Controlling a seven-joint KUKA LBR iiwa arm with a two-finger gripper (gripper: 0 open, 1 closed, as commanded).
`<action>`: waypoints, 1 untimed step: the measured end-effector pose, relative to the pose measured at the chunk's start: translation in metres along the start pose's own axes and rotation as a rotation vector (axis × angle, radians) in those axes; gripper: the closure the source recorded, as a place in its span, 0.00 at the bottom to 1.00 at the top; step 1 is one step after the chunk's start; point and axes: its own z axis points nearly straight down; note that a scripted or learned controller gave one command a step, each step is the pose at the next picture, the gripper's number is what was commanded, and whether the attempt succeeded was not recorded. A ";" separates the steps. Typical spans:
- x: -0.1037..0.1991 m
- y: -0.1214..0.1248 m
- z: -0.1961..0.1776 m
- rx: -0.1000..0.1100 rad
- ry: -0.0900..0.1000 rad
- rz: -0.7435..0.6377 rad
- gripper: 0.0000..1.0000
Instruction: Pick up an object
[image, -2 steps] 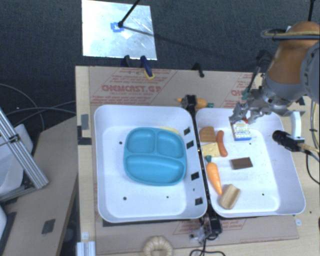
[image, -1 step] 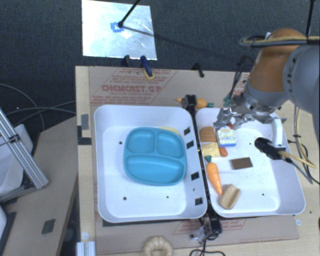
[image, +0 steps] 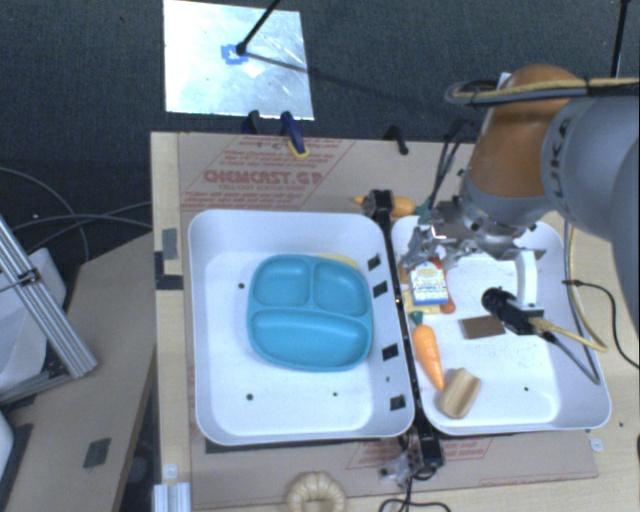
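The right bin (image: 560, 400) holds a small blue, white and yellow carton (image: 429, 285) near its left wall. In front of the carton lies an orange carrot (image: 428, 355), and beside the carrot's tip is a tan bread-like piece (image: 458, 392). A flat brown card (image: 482, 327) lies near the bin's middle. My gripper (image: 428, 245) hangs low at the bin's back left, just behind and above the carton's far end. Nothing is visibly held in it.
A blue divided plate (image: 310, 310) sits in the left bin (image: 225, 400). A black-clipped divider (image: 395, 300) separates the two bins. An orange item (image: 400, 207) lies just behind the bins, and a pale ring (image: 315, 492) rests at the bench's front edge.
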 end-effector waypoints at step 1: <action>0.062 -0.001 -0.001 -0.001 0.000 -0.001 1.00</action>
